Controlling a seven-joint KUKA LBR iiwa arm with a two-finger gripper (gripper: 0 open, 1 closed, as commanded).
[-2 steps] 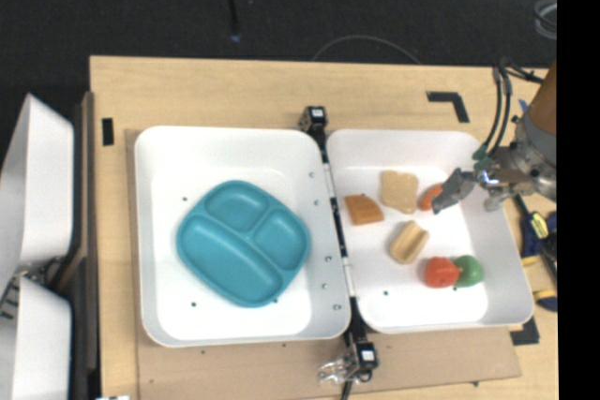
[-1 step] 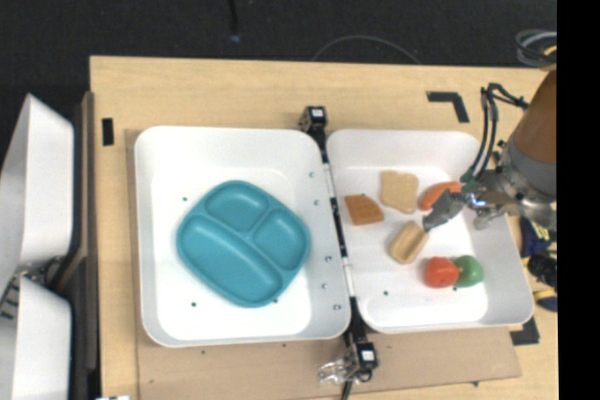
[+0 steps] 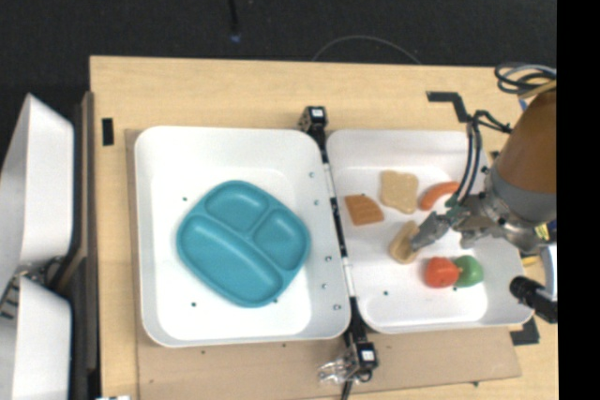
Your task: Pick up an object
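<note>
Gripper [image 3: 427,234], finger state unreadable to me, hovers at the tan bread-like chunk [image 3: 405,244]; crowding by the red-and-green toy vegetable [image 3: 450,272] risks my grasp slipping.

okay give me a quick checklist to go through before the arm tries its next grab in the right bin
1. Gripper is over the right bin: ok.
2. A target lies near the fingertips: ok, the tan oblong piece sits just beneath them.
3. Piece is between the fingers: cannot tell.
4. Neighbours stand apart from the target: ok, the brown square piece and the red and green toy lie clear of it.
5. Orange piece is free of the arm: cannot tell, it is partly hidden.
6. Blue divided plate in the left bin is out of the way: ok.
</note>
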